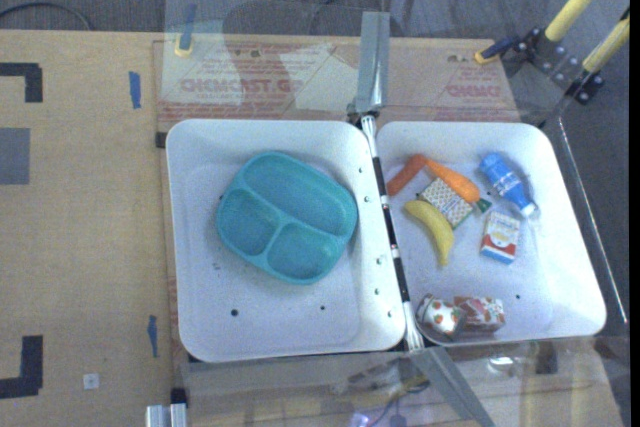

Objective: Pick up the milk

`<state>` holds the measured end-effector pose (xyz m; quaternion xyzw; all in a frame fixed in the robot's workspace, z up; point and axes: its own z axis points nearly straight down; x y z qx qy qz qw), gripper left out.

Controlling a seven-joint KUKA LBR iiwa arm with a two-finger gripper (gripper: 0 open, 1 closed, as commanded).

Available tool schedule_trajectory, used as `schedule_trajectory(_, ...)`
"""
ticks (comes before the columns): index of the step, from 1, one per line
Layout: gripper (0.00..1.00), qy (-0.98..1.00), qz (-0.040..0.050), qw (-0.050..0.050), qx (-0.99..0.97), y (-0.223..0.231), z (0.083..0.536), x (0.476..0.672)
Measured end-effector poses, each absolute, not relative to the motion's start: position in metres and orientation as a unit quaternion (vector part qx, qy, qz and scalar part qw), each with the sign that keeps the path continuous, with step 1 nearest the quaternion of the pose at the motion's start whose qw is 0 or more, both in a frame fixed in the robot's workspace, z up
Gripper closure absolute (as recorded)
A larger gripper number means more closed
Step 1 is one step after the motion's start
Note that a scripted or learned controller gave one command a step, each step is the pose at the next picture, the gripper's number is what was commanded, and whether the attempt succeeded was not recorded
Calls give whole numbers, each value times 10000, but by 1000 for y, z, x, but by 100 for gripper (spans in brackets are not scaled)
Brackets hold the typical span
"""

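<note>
Left bin [190, 245]: a teal divided plate [287, 217], on the far side from where your arm comes in. Right bin [560, 215]: two carrots [452, 181], a banana [432, 227], and a red-and-white pouch [462, 313] at the near wall. The milk [500, 237] is, by my reading, the small white-and-red carton lying flat just below the blue bottle [505, 183], on the arm's entry side. Gripper state: cannot tell. Step: approach not yet begun. Next, come down over the carton, clear of the bottle.
</note>
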<state>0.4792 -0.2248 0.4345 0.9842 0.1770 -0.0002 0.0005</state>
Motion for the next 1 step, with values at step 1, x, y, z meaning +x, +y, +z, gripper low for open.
schedule_trajectory(1,100,1779,-7,9,9840,-225,444,480)
